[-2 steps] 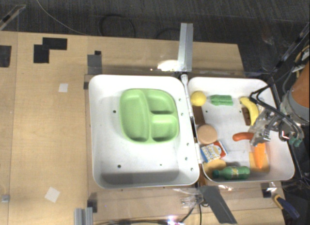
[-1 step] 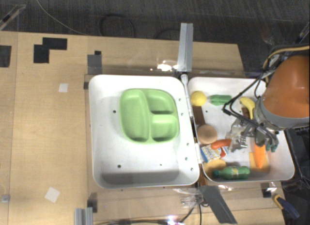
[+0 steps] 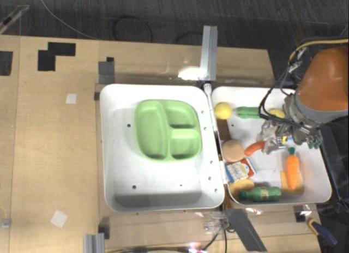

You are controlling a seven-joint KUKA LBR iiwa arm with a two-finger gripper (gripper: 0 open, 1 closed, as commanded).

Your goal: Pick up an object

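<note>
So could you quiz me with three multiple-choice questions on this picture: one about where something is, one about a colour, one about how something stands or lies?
1. Where is the green divided tray?
A. in the left bin
B. in the right bin
C. on the floor

2. What colour is the ball at the right bin's far left corner?
A. blue
B. yellow
C. black

3. How is the green bottle placed?
A. standing upright
B. hanging from the gripper
C. lying on its side

Answers: 1 A, the tray sits mid left bin. 2 B, it is plainly yellow. 3 C, it lies flat along the near wall, apart from the gripper.
</note>
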